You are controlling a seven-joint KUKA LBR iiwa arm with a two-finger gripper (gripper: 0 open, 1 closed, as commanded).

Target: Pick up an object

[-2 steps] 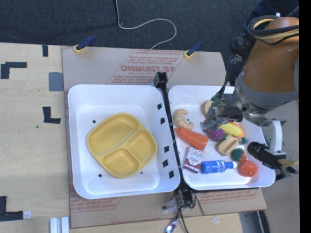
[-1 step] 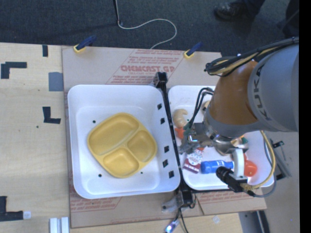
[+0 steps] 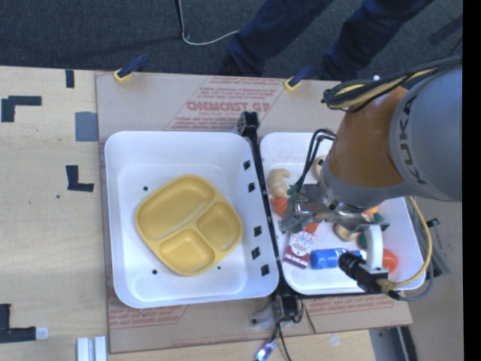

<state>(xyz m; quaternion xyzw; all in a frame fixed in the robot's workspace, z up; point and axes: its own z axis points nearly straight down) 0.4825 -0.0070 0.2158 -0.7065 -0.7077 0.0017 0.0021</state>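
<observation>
Bench (image 3: pixel 45 224): light wood, black marks.
Cardboard sheet (image 3: pixel 218 107): lies on bench.
White bins (image 3: pixel 120 201): side by side on the cardboard sheet.

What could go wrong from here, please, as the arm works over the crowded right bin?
1. The small items lie packed together: the blue object touches the red-and-white packet, so the end effector may catch two things or none.
2. The arm covers much of the right bin, so a failed grasp could go unseen.
3. The end effector sits near the divider and could strike it.
</observation>
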